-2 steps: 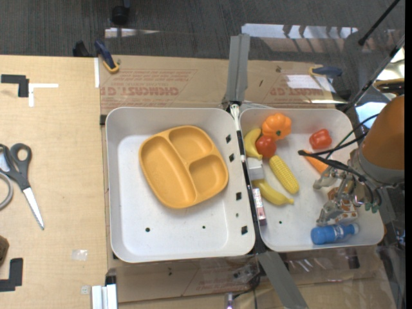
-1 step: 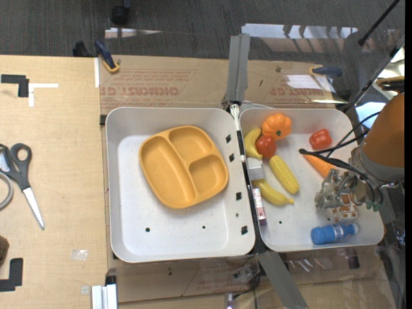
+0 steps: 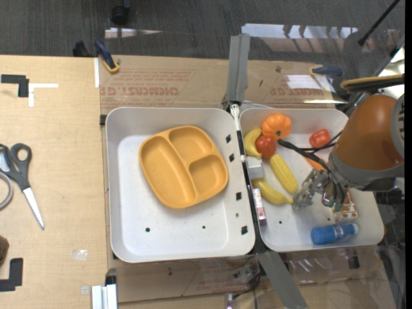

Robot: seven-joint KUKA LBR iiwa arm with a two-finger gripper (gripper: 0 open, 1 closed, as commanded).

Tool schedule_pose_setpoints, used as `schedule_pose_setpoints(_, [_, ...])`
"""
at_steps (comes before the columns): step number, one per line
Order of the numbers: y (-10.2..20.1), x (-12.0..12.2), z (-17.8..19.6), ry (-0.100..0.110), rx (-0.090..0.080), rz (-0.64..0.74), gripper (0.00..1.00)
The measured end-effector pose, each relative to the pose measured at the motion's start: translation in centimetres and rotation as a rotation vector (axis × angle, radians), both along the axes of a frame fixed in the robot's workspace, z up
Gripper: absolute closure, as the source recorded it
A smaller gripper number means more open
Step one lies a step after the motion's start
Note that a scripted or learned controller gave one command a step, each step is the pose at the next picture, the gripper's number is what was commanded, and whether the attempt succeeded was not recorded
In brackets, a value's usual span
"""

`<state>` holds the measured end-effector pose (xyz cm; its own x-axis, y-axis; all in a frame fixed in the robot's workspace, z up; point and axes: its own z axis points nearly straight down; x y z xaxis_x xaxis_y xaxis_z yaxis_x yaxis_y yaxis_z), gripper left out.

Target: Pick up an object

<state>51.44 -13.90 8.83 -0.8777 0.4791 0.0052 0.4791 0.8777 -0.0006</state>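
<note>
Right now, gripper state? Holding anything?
Gripper: low in the right bin, beside the banana and corn; nothing visibly held; open or closed cannot be told.

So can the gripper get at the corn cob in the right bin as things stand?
Probably yes. The gripper is low in the right bin, just right of the corn cob, whose top is uncovered. A banana lies close beside it, which may crowd the grasp.

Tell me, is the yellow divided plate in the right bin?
No, the yellow divided plate lies in the left bin.
</note>
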Motion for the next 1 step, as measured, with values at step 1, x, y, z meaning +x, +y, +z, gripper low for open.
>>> schedule_pose_setpoints(1, [1.09, 5.26, -0.02, 0.0, -0.004, -0.428, 1.0])
